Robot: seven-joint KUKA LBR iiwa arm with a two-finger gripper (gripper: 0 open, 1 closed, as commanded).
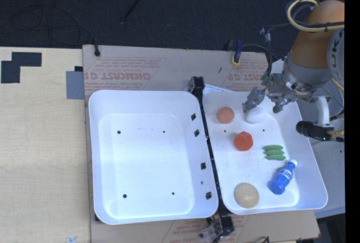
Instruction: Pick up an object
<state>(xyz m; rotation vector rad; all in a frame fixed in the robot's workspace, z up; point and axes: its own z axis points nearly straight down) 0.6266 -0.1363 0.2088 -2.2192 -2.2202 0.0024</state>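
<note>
Two white bins sit side by side; the left bin (146, 152) lies bare, so my work is in the right bin (315, 180). My gripper (267, 102) hangs over its far edge, jaws spread and gripping nothing. Below, well apart: beige ball (246, 194), blue bottle (282, 177), red ball (243, 141), peach ball (225, 115), green pods (274, 151), each separately reachable.

Both white bins (147, 102) look like smooth, slightly glossy plastic. Beneath them lies a matt brown cardboard sheet (146, 67) with red print, on a pale wood-grain bench (39, 146). The blue bottle (282, 177) looks like shiny plastic. The arm's orange band (318, 34) is smooth and satin; the hand (264, 100) looks like grey metal.
</note>
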